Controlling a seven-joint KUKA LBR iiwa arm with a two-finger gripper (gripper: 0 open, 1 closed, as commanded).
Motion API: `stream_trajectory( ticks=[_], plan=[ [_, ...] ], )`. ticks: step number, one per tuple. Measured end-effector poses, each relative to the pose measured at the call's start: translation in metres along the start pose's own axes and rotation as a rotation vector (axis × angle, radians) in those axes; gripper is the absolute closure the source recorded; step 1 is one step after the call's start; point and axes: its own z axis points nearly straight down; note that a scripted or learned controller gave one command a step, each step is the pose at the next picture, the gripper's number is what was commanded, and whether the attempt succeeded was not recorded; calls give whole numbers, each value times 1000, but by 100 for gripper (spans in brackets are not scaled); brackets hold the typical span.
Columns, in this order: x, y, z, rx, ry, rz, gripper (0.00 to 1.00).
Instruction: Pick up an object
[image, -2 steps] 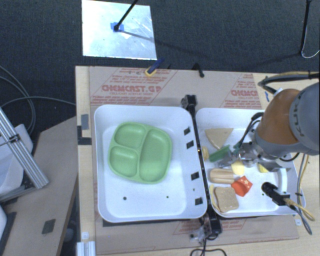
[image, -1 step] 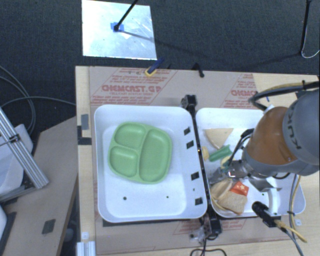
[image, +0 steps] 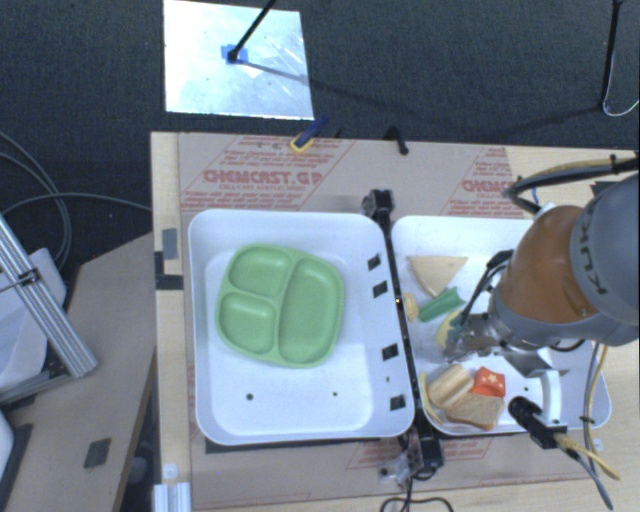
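The right bin holds several toy foods: a pale wedge, a green piece, a red piece, and tan bread-like pieces at the front. My gripper reaches down over the bin's left middle, just right of the green piece and above the bread pieces. A yellowish item lies right at the gripper, partly hidden by it. The arm's orange band covers the bin's right part.
The left bin carries a green divided plate. A black divider runs between the bins. Cardboard lies under both, with a yellow-blue tool at the back. A metal frame stands at the left.
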Motion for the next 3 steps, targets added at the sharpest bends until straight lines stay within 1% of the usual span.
stream_trajectory(
  ticks=[1, 2, 3],
  plan=[
    [-1, 42, 10, 0, -1, -3, 100],
    [-57, 75, -9, -2, -5, 3, 100],
    [-102, 52, 4, 4, -1, 4, 100]
  ],
)
